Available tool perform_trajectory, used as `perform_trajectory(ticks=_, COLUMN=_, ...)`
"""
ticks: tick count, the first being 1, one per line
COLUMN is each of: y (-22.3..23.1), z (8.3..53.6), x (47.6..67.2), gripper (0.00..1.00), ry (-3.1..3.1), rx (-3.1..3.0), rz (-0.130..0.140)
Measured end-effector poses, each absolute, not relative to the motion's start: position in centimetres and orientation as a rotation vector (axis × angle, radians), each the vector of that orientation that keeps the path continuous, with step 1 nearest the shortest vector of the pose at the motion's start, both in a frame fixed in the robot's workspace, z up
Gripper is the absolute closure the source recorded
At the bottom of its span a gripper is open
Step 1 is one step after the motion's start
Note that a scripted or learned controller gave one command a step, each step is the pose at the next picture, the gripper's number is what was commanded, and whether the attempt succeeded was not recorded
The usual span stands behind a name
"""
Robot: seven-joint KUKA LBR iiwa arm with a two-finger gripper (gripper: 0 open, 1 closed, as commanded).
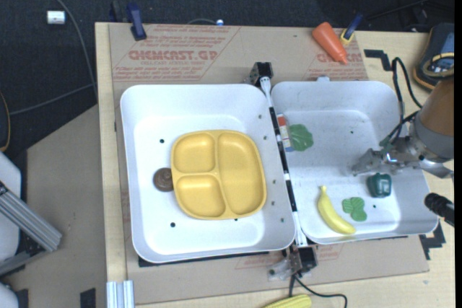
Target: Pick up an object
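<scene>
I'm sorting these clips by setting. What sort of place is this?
Probably a robotics lab bench, not a kitchen. Two white bins sit clamped on a cardboard-covered bench, the food is toys, such as a banana beside a yellow divided plate, and cables trail across dark carpet.

Here's the end effector (368, 164), a cluster of pale silver-grey metal, angular and bright, with thin prongs jutting from it. Directly behind it sits a short metallic wrist block in the same silver, catching the light. Behind that again the arm (440, 122) swells into a broad rounded body, its band reading a dull orange-brown, with smooth grey casing beneath. A black cable (398, 94) loops up above the end effector, curving beside the arm's rounded body.
</scene>
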State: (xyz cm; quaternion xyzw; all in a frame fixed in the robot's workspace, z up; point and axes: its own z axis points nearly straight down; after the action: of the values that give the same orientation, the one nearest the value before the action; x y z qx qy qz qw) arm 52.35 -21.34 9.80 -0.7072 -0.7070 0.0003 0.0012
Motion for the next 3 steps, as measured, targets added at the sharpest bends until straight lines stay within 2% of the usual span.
perform_trajectory(ticks=1, y=-21.3, z=10.8, x=52.5, gripper=1.00, ry=-2.222, rx=-2.223, rz=-0.002)
perform_trajectory(ticks=2, y=-21.3, z=10.8, x=52.4, gripper=0.00, ry=-2.221, rx=-2.222, rz=-0.002)
perform_trajectory(ticks=3, y=-19.8, z=8.4, x=49.1, gripper=0.00, ry=-2.220, rx=-2.221, rz=0.000)
